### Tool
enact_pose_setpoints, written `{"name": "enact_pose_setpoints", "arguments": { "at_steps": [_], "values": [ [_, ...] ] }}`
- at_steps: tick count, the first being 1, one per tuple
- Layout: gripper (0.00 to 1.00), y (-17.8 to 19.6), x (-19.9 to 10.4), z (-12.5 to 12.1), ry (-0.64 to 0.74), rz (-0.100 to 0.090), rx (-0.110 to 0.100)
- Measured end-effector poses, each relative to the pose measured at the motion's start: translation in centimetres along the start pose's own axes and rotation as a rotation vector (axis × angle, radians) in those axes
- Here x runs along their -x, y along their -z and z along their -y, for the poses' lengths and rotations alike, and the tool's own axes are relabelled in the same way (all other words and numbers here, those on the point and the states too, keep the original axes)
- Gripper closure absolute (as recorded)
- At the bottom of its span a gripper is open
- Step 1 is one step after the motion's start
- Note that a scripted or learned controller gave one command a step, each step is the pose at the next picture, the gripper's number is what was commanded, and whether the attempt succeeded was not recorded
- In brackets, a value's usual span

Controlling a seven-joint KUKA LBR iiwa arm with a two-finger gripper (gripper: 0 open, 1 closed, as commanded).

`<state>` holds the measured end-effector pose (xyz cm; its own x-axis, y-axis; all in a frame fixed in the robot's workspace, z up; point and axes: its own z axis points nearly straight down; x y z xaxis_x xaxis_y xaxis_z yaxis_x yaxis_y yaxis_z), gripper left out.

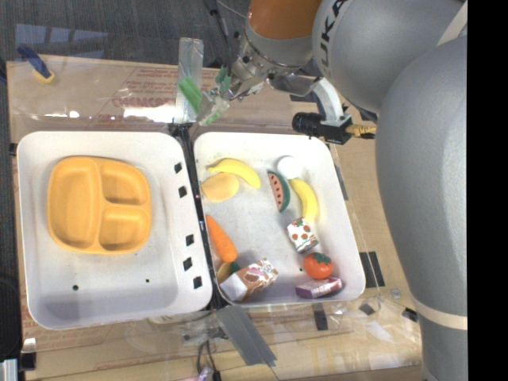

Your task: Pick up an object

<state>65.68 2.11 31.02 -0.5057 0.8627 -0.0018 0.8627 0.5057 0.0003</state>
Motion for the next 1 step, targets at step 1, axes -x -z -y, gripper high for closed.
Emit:
{"name": "enact_pose_setpoints", "arguments": {
  "at_steps": [1],
  "values": [
    [1.0,1.02,-0.15,-0.15,0.009,0.001,-0.001]
  ]
}}
